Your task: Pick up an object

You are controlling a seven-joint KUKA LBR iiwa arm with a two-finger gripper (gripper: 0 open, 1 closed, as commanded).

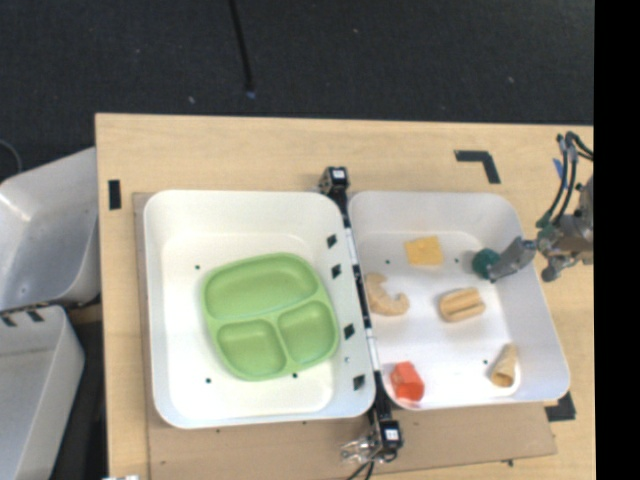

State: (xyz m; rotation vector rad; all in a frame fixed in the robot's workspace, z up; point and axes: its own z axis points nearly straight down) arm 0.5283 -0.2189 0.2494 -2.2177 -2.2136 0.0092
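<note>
Objects lie loose in the right bin point(520, 223), five of them: a yellow cheese-like block point(424, 251) near twelve o'clock, a pale curved pastry piece point(384, 297) at nine, a tan bread roll point(461, 304) at the centre, a red block point(406, 382) at seven, and a cone-shaped piece point(503, 366) at five.

They look like toy food — light, stiff and probably smooth-skinned, so they may slide under a push. The roll seems the easiest grab: pinch it across its short width.

A small teal piece point(486, 262) sits at two o'clock, just at the tip of the gripper point(512, 256) (part of the tool or a sixth object, I cannot tell). Nor can I tell how the tool is set — it is too small and dark.

One green divided plate point(270, 314) rests in the left bin point(160, 298). Two bins, one arm point(565, 230).
</note>
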